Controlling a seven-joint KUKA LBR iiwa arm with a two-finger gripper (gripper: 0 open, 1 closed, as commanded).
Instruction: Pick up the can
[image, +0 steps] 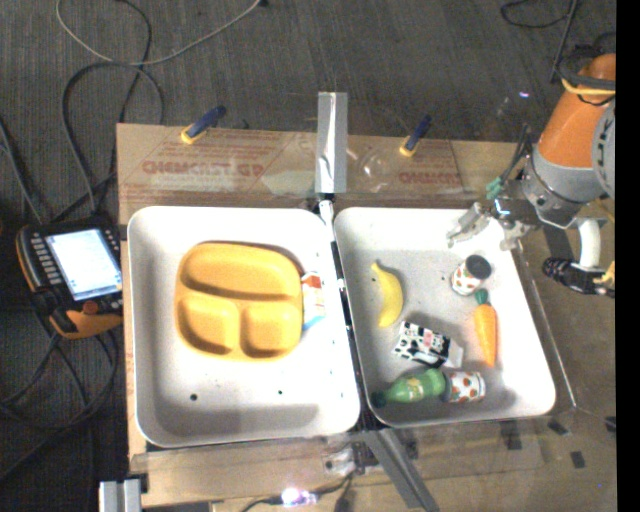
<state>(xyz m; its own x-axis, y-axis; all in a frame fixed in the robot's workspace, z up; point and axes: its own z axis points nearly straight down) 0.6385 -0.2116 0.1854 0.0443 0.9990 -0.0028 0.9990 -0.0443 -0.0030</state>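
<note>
The can (470, 275) stands upright in the right bin (540, 395), near its far right corner, with the carrot (485, 333) just beside it toward the near edge. It looks like a small, stiff, light tin with smooth rounded sides that could slip; gripping across its middle from above seems safest. The hand (487, 222) hovers over the bin's far edge, fingers apart, holding nothing.

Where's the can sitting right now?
The can stands in the right bin, near its far right side, just above the carrot and below the gripper.
</note>
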